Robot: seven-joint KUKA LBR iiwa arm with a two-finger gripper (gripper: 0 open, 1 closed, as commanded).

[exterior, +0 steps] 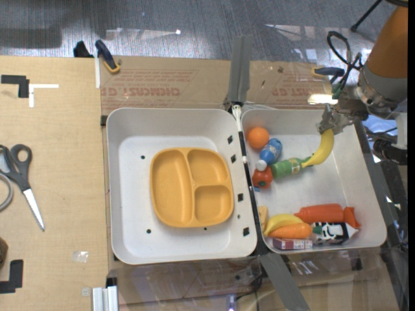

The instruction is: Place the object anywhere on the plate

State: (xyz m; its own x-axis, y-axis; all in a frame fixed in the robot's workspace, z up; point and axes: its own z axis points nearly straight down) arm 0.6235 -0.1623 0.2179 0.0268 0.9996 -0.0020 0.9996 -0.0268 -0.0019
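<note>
A yellow banana [321,149] hangs at a slant in the right bin [363,193], its upper tip caught between my gripper's fingers. The gripper [332,123] is shut on that tip near the bin's back right, below the arm's orange band. The banana's lower end sits close to a green item [285,168]; whether they touch I cannot tell. The orange three-compartment plate [157,173] lies in the middle of the left bin [123,173], well to the left of the gripper, with nothing on it.
The right bin also holds an orange [258,137], a blue-and-white item [270,150], a tomato [262,178], a second banana [279,221], a carrot [293,231], a red-orange pack [324,212] and a small carton [314,240]. Scissors [23,180] lie on the bench's left.
</note>
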